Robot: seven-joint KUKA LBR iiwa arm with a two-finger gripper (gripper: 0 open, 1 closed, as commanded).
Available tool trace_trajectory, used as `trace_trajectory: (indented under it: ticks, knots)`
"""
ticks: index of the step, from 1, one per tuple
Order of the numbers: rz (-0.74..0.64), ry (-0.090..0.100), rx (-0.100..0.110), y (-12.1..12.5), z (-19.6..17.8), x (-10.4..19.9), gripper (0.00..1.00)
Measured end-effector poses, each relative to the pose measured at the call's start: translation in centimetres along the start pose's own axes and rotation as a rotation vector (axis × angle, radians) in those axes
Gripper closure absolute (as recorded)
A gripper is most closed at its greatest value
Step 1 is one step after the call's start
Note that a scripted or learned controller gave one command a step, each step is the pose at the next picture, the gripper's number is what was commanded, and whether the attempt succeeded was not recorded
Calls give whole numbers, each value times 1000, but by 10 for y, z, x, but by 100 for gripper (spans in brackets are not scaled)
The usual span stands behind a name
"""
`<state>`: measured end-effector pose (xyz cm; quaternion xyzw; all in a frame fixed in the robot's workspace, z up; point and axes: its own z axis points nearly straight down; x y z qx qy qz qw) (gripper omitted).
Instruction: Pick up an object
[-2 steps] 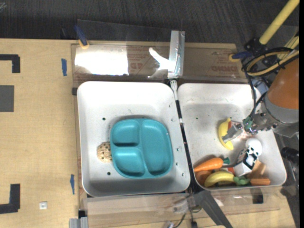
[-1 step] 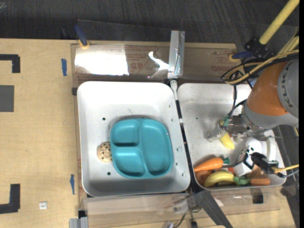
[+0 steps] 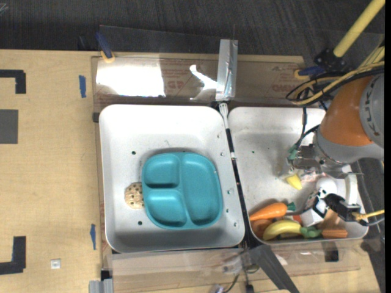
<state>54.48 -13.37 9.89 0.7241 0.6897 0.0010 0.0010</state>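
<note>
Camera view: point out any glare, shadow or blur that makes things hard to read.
Camera view: strong glare whites out the clear panel behind the left bin; the teal tray is sharp, with soft shadow along its near edge; the arm is slightly blurred and shades the toy food heap in the right bin.

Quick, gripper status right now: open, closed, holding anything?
Gripper: cannot be told; it sits low in the right bin, just above the toy food pile.

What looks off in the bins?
The cookie in the left bin sits wedged against the teal tray, partly under its edge. Toy food, carrot and banana, is heaped in the right bin's near corner.
</note>
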Motion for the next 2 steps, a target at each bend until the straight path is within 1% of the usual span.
trace_trajectory:
  ticks: [1, 2]
  knots:
    - [7, 1, -4, -17, -135, 69, 100]
    - [14, 0, -1, -42, -192, 88, 100]
